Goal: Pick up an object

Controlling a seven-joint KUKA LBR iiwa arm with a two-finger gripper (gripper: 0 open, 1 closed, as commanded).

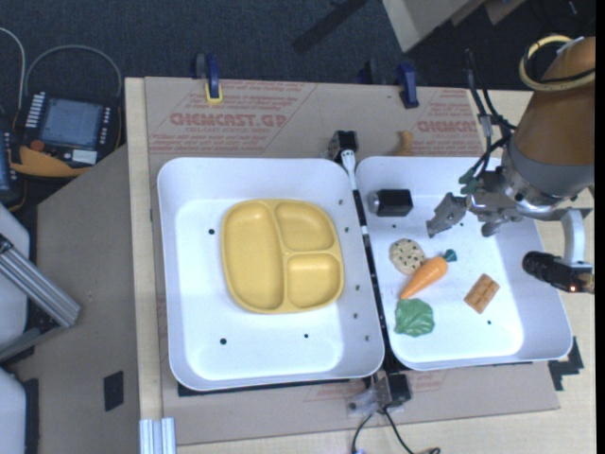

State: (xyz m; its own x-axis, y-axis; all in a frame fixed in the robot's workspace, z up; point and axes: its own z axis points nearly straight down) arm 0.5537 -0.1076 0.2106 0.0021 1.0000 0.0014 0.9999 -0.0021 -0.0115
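The right bin (529,343) holds several small items: a black block (392,201), a round cookie (407,253), an orange carrot (424,274), a green leafy piece (414,318) and a brown wafer (481,293). My gripper (470,218) hangs over the upper middle of this bin, above and to the right of the carrot and cookie. It is open, with nothing between its spread fingers (443,217). No item is touching it.
The left bin (189,329) bears a yellow three-compartment plate (282,253). A black clip (344,146) sits at the top between the bins. The arm's grey wrist and orange band (558,121) overhang the right bin's upper right corner.
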